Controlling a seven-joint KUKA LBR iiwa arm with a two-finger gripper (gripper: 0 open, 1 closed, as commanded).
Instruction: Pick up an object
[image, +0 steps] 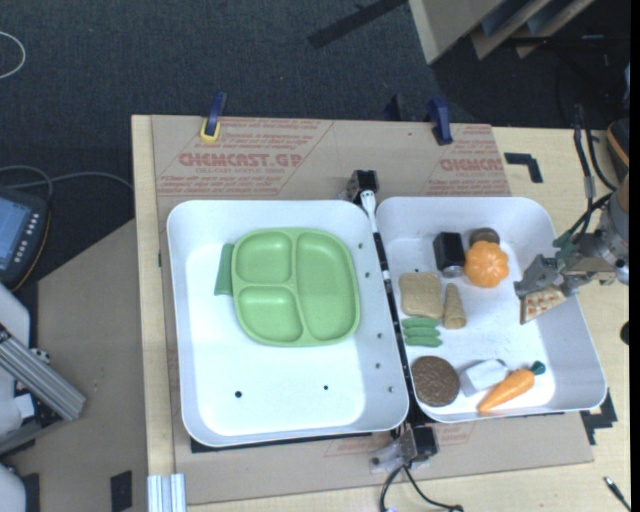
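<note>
At the right edge of the frame, a pizza slice (541, 303) is gripped between the fingers of the pincer (547, 285), over the right bin (570, 345). An orange (486, 264) is seen nearby, to its left.

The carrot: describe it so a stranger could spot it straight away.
Look at the right-hand white bin, the one crowded with toy food, not the left bin holding the green divided plate. Go to its near edge, the right corner. The carrot lies there tilted, beside a small white block and right of a brown round cookie; it is long, tapered and orange with a green tip, unlike the round orange further back.
</note>
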